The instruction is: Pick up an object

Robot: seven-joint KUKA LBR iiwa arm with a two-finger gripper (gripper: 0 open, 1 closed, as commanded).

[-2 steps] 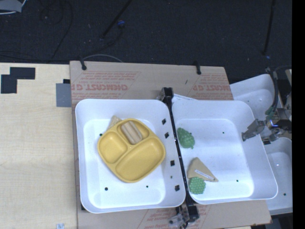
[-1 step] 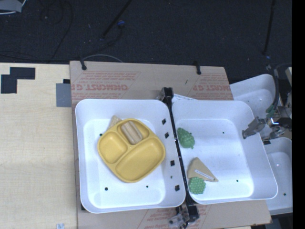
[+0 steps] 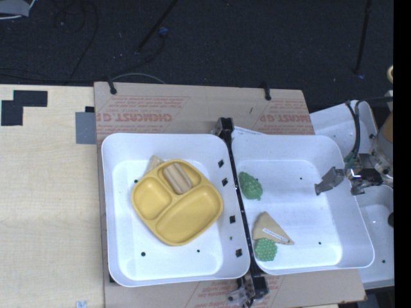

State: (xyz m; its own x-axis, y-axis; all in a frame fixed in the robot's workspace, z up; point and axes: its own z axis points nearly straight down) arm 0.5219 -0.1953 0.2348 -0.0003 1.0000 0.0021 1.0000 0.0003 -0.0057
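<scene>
My gripper (image 3: 342, 183) hangs over the right edge of the right bin (image 3: 302, 149), open, with nothing between its fingers. Inside that bin, a green knobbly object (image 3: 250, 186) lies near the left wall. A beige wedge (image 3: 272, 228) and a second green object (image 3: 265, 249) touch each other at the front left. All three lie well to the left of the gripper. The left bin (image 3: 122, 236) holds a yellow divided plate (image 3: 186, 213) with a tan ridged piece (image 3: 177, 177) in its top compartment.
A black divider (image 3: 232, 191) separates the two bins, which rest on a cardboard sheet (image 3: 192, 111). White floor of the right bin lies bare between the gripper and the objects. A light wooden bench top (image 3: 45, 204) extends to the left.
</scene>
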